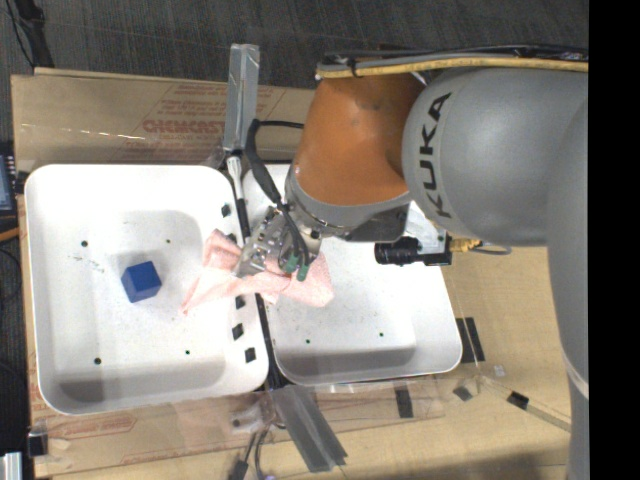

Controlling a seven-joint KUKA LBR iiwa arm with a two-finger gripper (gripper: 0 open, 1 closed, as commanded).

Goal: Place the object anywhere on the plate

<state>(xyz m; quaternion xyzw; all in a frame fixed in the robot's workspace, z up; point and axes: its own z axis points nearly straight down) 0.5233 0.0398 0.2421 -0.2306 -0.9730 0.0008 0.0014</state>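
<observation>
A pink cloth [262,276] lies draped across the shared rims where the two white bins meet, one end reaching down into the left bin [60,268] and the other spread on the floor of the right bin [380,353]. The gripper [270,253] sits directly above the cloth's middle, its metal tip down at the fabric over the divide; whether its fingers are open or closed on the cloth cannot be told from this angle. Well to the left of the gripper, a small blue cube [141,280] rests on the floor of the left bin, apart from the cloth's near end. The grey arm [490,158] with its orange band covers much of the right bin's upper part.
</observation>
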